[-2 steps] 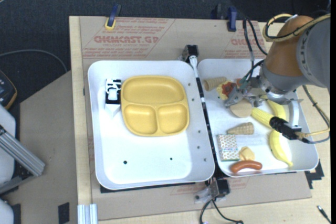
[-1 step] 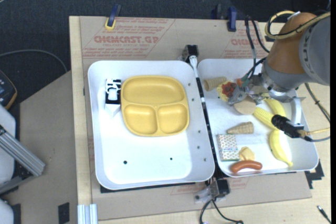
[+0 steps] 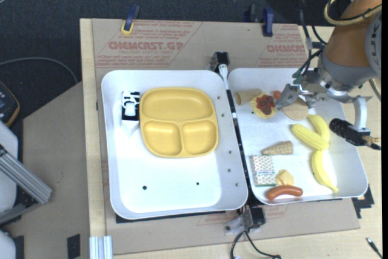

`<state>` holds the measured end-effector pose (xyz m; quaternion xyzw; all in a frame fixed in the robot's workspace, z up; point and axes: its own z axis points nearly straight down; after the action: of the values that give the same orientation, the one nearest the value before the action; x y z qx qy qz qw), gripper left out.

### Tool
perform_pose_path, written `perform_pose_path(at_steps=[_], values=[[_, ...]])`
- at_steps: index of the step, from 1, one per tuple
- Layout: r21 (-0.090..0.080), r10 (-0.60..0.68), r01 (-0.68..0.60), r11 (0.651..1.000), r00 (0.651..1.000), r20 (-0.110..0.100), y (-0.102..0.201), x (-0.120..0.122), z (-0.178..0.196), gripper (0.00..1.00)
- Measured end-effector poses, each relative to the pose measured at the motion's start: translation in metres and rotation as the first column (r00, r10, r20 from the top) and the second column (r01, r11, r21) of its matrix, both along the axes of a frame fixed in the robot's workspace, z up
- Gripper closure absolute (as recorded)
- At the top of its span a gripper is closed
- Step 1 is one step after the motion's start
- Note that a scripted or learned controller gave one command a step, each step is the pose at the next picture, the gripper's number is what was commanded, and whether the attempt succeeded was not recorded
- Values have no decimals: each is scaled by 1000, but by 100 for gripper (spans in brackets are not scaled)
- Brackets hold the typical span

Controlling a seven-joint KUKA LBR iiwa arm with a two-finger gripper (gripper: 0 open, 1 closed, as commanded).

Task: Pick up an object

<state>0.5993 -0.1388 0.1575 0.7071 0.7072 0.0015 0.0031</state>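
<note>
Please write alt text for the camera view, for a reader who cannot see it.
A grey robot arm reaches in from the right, its gripper low over the far end of the right bin, which holds toy food including a corn cob, a banana and a sausage. The left bin holds a yellow divided plate.

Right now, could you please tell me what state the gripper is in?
Gripper: over the right bin, above the toy food; open or shut cannot be told.
</note>
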Motion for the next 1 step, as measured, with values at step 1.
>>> perform_pose_path(at_steps=[1], values=[[-1, 1, -1, 1000, 1000, 3, -3, 2, 65, 100]])
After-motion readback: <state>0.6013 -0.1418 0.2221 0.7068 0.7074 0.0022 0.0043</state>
